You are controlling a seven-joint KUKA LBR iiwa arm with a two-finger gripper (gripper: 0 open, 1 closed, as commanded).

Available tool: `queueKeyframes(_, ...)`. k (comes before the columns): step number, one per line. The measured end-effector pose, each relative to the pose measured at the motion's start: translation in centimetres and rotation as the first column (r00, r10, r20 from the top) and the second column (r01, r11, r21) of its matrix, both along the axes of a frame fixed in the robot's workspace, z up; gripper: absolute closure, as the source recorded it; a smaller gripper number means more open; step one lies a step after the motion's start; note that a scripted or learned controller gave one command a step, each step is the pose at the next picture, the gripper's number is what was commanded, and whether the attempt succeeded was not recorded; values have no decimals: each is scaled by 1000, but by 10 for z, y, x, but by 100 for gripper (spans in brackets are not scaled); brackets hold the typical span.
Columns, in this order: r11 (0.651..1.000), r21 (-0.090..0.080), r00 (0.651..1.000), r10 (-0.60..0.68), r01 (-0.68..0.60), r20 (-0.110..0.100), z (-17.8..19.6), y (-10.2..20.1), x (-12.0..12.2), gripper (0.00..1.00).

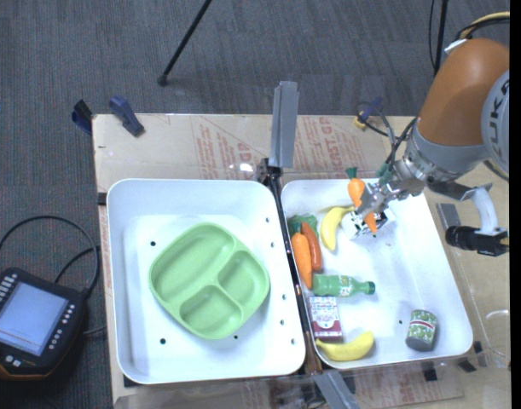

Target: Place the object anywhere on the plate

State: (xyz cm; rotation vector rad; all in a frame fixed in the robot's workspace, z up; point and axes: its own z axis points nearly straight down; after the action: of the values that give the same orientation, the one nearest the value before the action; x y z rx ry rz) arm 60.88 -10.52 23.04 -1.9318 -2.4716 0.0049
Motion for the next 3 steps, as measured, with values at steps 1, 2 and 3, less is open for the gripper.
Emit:
queueKeyframes(1, 954, 2, 954, 299, -299, 0, -46, 58, -4, 100)
queueKeyframes(2, 941, 1, 941, 339, -339, 0, -37, 163, -39, 100)
queueKeyframes(3, 941, 1, 941, 338, -338, 0, -37, 162, -38, 0)
